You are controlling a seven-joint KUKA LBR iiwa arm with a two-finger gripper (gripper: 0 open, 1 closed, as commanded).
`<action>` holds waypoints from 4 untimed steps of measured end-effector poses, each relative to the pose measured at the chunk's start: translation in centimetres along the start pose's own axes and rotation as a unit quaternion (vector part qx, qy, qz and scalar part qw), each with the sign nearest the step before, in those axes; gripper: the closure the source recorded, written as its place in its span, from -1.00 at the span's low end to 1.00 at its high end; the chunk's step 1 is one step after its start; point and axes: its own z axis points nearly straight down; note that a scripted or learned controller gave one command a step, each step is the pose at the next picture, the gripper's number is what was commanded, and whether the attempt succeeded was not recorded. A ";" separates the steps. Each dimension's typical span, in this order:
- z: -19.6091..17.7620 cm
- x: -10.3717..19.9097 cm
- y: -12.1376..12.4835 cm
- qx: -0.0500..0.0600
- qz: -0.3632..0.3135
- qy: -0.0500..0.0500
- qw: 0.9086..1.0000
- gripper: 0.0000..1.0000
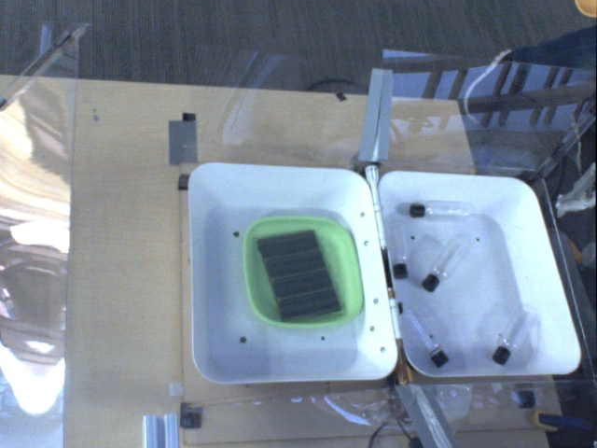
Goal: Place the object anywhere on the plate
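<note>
Wooden bench: dark ribbed block lying on green plate.

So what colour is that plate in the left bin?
Light green; the plate holds a dark grey ribbed block, seen clearly in the overhead camera view.

A pale wooden bench carries two shallow white bins touching side by side: the left bin and the right bin.

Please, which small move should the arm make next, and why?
Probably reach into the right bin and descend over one clear tube: all tubes lie there, while the green plate in the left bin carries a dark ridged block.
</note>
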 end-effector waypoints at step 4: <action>3.3 0.3 -0.2 0.001 -0.259 0.000 0.966 -1.00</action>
